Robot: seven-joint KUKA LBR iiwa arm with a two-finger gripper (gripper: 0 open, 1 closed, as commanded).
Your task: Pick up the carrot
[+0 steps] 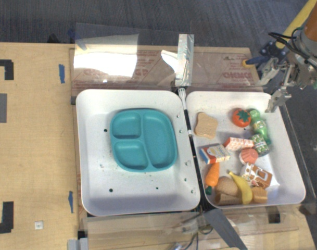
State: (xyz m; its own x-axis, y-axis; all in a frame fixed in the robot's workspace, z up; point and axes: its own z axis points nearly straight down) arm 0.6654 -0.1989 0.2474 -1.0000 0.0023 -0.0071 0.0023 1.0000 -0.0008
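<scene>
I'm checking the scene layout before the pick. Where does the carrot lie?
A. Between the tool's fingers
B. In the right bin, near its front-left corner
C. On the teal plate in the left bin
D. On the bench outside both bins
B: the carrot lies in the right bin near its front-left corner, beside the banana, far from the tool.

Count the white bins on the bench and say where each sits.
2. The left bin holds a teal divided plate. The right bin holds the toy food, including the carrot near its left wall. None looks hidden.
</scene>
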